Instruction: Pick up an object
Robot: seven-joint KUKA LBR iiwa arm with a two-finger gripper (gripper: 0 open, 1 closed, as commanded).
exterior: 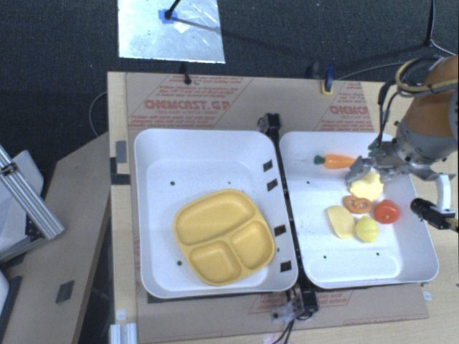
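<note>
My gripper (363, 169) is low over the right bin (416, 264), at its far right part, and my arm (430, 120) comes in from the right side. How far my fingers are open I cannot tell, and I cannot see that anything is between them. Just near of my gripper, touching or almost touching it, lies a pale yellow piece (368, 188). To the left of my gripper is a toy carrot (337, 161), lying flat near the far wall. Nearer in the same bin are an orange slice (356, 204), a red tomato (386, 212), a yellow wedge (341, 221) and a yellow-green lemon (366, 229), all close together. The left bin (154, 192) bears a yellow divided tray (224, 236) with three compartments.
</note>
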